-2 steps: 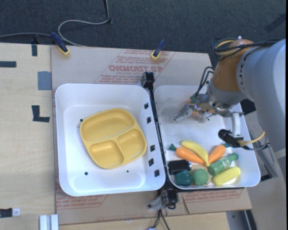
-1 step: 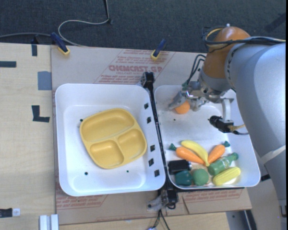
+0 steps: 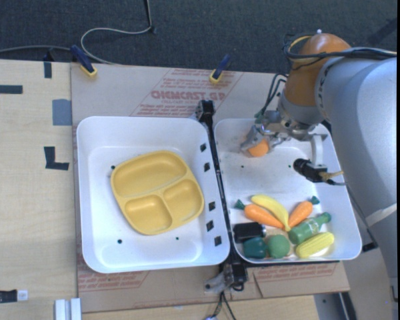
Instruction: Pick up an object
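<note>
Orange (image 3: 258, 149) sits between the gripper's (image 3: 257, 145) fingers, so you see the claw pinching it at the upper part of the right bin (image 3: 333, 179). Near that bin's front edge you find a banana (image 3: 272, 209), two carrots (image 3: 263, 215), a bottle (image 3: 309, 227) and corn (image 3: 313, 244). Your left bin (image 3: 93, 192) holds a yellow tray (image 3: 157, 191).

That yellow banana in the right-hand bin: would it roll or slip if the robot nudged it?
The banana looks like smooth, glossy plastic, so probably light and slippery. Its curve should stop it rolling far; leaning on a carrot, it would likelier slide or pivot.
</note>
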Tool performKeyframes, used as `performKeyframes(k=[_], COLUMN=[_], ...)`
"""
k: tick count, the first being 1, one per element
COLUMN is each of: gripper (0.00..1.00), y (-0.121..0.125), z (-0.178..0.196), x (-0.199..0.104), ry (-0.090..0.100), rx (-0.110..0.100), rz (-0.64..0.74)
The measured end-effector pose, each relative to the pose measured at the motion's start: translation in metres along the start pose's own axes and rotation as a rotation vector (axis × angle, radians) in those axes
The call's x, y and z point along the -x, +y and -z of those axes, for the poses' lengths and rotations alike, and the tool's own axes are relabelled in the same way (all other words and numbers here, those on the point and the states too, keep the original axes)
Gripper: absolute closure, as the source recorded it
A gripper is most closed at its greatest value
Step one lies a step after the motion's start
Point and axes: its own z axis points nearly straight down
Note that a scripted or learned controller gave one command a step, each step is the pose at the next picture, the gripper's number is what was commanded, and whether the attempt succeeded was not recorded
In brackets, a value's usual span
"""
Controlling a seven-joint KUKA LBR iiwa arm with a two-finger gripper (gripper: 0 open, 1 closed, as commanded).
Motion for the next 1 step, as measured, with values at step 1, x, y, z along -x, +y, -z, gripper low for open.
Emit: performKeyframes(k=[1], gripper=[1.0], y=[-0.0015], z=[0.0895], x=[-0.0903], ry=[0.004], rx=[-0.001], rz=[0.0])
